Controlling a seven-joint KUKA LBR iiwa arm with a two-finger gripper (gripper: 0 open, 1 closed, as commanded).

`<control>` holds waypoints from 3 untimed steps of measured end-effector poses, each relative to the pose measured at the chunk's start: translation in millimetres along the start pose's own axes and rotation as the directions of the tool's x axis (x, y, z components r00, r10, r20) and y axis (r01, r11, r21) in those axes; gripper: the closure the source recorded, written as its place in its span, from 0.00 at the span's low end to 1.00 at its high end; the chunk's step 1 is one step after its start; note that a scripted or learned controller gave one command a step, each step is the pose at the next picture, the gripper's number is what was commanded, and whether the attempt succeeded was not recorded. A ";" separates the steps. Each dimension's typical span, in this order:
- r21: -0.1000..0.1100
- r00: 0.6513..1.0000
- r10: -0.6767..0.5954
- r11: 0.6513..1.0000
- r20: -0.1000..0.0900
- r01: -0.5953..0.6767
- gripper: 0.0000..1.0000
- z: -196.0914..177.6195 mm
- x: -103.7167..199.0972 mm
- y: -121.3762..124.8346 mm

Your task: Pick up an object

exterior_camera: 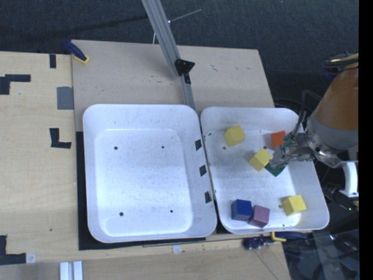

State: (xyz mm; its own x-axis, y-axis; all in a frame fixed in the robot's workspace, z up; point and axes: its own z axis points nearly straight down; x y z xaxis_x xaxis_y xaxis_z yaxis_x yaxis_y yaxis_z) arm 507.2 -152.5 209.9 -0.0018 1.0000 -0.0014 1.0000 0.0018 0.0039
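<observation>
Several small blocks in the right bin. Gripper low over a dark green block, beside a yellow block; finger state impossible to tell. Probably light, rigid, smooth: best pinched across opposite flat faces.

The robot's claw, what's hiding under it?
Under the gripper in the right white bin, a dark green block pokes out, next to a yellow cube. An orange block sits just behind. The gripper covers most of the green block.
</observation>
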 end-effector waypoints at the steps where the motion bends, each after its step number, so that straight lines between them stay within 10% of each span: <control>1: 0.003 1.000 -0.005 1.000 -0.003 0.005 1.00 -12.5 50.9 22.9; 3: 0.005 1.000 -0.005 1.000 -0.002 0.005 1.00 -16.4 149.1 64.7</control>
State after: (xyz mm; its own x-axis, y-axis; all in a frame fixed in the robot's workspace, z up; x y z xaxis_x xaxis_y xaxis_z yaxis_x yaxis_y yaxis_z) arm 571.5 -3.3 226.4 -0.0070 1.0000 0.0009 1.0000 0.0070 -0.0013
